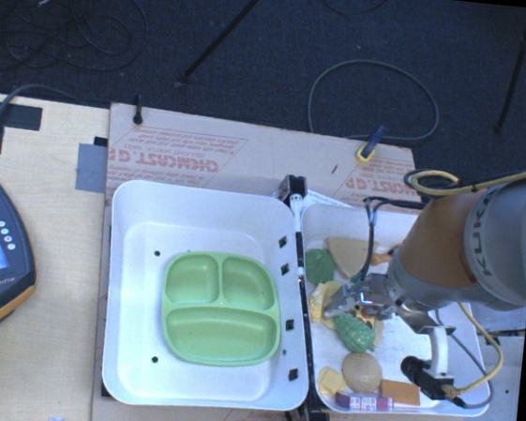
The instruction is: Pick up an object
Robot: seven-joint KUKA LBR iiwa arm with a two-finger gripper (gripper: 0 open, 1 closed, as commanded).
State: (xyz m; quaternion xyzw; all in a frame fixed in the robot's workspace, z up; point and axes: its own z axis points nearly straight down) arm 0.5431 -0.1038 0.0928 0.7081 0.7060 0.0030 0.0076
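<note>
Pink tube (366, 402) and beige ball (362, 370) crowd the end effector (345, 305), grip state unclear, above green toy (355, 333).

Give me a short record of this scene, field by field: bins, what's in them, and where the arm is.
left bin: holds a green divided plate
right bin: cluttered with small items, including a dark green bumpy object, a tan round object
arm: reaches over the right bin
hand: low among the items beside the dark green bumpy object
grasp: cannot tell

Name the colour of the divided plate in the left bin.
Light green; the plate shows clearest in the camera view.
</note>
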